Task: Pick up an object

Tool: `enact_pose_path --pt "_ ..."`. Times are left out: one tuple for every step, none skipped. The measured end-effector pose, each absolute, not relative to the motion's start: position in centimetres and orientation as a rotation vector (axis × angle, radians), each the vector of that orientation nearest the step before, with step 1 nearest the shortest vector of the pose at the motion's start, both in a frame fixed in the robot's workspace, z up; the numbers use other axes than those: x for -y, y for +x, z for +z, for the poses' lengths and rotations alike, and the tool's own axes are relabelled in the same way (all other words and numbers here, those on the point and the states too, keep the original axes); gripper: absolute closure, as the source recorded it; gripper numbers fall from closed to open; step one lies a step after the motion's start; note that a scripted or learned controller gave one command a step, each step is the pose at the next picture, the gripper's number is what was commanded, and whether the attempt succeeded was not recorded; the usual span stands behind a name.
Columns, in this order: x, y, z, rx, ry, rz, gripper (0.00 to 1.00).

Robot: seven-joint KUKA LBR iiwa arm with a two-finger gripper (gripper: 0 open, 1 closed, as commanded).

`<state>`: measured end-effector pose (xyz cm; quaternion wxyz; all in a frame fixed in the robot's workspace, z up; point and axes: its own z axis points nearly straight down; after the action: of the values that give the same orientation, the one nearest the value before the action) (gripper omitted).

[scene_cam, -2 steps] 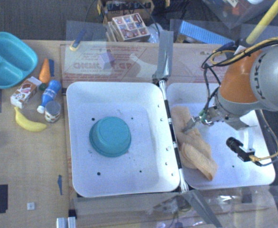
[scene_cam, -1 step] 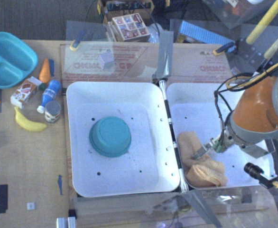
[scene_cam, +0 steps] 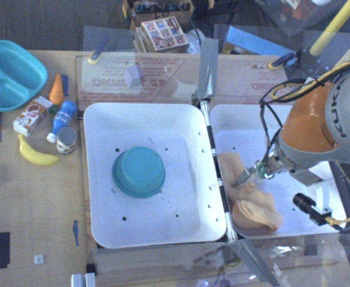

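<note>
A teal bowl lies upside down in the left bin. In the right bin, against its left wall, lies a tan, bread-like soft thing stretching from the middle to the front corner. My gripper hangs low over the upper part of that tan thing, with its tips at or just above the surface. The arm's grey and orange body covers much of the right bin behind it.
Left of the bins on the bench sit a banana, a small can, a blue-and-white bottle, a small carton, a carrot and a blue divided tray. Boxes stand behind the bins.
</note>
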<state>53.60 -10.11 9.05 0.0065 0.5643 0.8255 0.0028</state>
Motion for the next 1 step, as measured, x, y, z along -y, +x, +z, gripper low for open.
enact_pose_path --pt "10.03 60.45 9.05 -2.482 1.906 0.009 0.00"
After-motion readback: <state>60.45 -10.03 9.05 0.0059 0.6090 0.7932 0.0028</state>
